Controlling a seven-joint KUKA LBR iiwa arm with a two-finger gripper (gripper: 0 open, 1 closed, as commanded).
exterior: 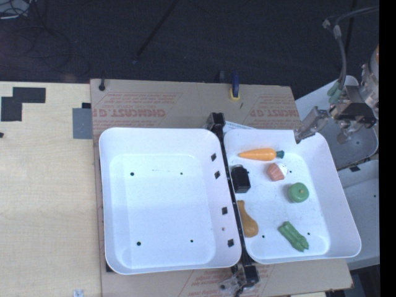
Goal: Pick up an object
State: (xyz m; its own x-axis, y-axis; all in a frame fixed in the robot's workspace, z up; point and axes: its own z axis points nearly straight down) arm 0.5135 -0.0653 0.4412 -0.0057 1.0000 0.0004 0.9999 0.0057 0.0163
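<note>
Camera view: nothing picked yet — tool (309, 126) at the right bin's (322, 243) far corner.
Carrot (257, 154), green ball (298, 192) (and others) lie untouched; tool's opening can't be told.

One camera, fixed high over the bench.
It looks down at a slant on both bins (161, 141) from fairly far, taking in dark floor beyond.
</note>
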